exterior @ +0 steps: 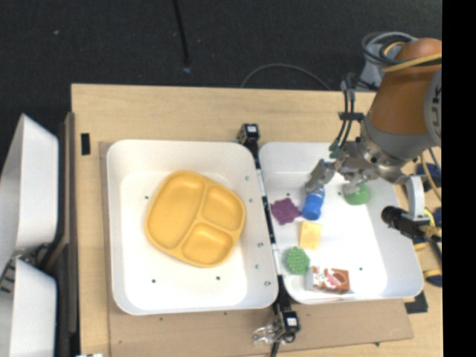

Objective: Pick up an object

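The arm (401, 103) hides part of the green object (358, 195).

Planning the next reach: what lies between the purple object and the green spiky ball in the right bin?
In the camera view, bare white bin floor separates the purple object from the green spiky ball. The yellow block sits just right of that line.

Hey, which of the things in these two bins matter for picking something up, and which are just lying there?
For the job:
gripper
blue object
purple object
yellow block
green ball
green object
red packet
right bin

Lying about:
yellow divided plate
left bin
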